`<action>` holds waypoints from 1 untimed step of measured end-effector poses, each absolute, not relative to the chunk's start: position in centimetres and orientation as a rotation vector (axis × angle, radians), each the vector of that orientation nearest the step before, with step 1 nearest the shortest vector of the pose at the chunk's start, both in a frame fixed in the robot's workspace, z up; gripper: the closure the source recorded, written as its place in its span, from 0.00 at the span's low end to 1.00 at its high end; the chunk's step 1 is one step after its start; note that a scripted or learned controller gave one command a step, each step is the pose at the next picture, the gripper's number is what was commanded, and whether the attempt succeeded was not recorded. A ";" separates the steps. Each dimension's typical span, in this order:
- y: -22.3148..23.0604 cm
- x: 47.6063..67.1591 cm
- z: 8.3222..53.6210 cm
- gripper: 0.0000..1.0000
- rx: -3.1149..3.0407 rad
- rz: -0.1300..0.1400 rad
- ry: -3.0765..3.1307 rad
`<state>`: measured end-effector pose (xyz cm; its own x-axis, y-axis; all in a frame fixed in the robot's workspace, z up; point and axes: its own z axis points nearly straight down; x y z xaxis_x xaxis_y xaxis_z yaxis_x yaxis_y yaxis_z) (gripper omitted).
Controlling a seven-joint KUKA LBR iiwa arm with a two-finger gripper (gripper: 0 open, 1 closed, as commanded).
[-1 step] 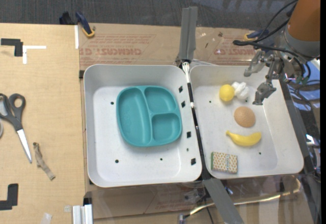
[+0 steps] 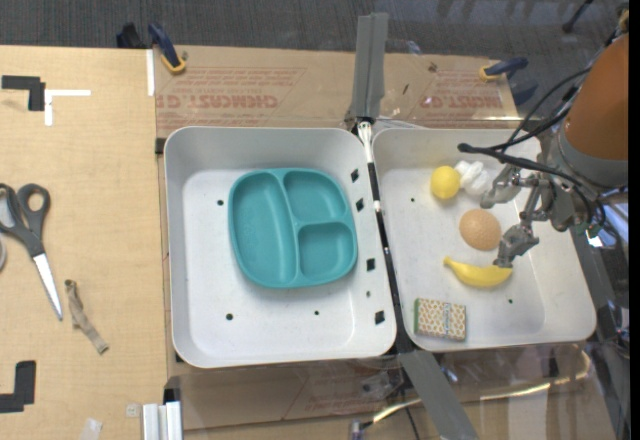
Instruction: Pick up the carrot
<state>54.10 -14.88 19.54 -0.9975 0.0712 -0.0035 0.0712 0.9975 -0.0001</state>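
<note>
Pale wood bench top [image 2: 80, 348] nearest, at the left, with a scrap of tape near the front and grey-handled scissors [image 2: 30, 228] lying farther back, blades toward the near edge.

Two shallow white bins side by side on it: left bin [image 2: 190, 328] and right bin [image 2: 560, 328], touching along the middle.

Nearest in the right bin, a small patterned block [image 2: 441, 319], green and tan, lying flat close to the front wall. Just beyond it a yellow banana [image 2: 478, 273], curved, lying across the floor. Directly over the banana's right end, the gripper [image 2: 517, 240], reaching in from the right on the grey arm; open or closed, cannot tell, and nothing seen held. Just behind the banana, close beside the gripper, a brown egg-shaped ball [image 2: 480, 229]. Farther back a yellow lemon [image 2: 445, 182], with a small white object [image 2: 472, 175] touching its right side.

Carrot: cannot be made out among these things.

In the middle of the left bin, a teal divided plate [image 2: 294, 227] with three compartments, lying flat.

Behind both bins, a sheet of brown cardboard [image 2: 250, 93] with red print, held by a blue clamp [image 2: 167, 46] at the far left and another blue clamp [image 2: 505, 68] at the far right. Orange band [image 2: 605, 108] of the arm at the right edge, above black cables. Dark grey floor farthest back.
</note>
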 end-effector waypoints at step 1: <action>-12.5 58.1 9.7 0.00 0.160 0.001 3.134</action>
<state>58.15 -12.47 9.74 -0.9948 0.1017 -0.0030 0.1017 0.9948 0.0006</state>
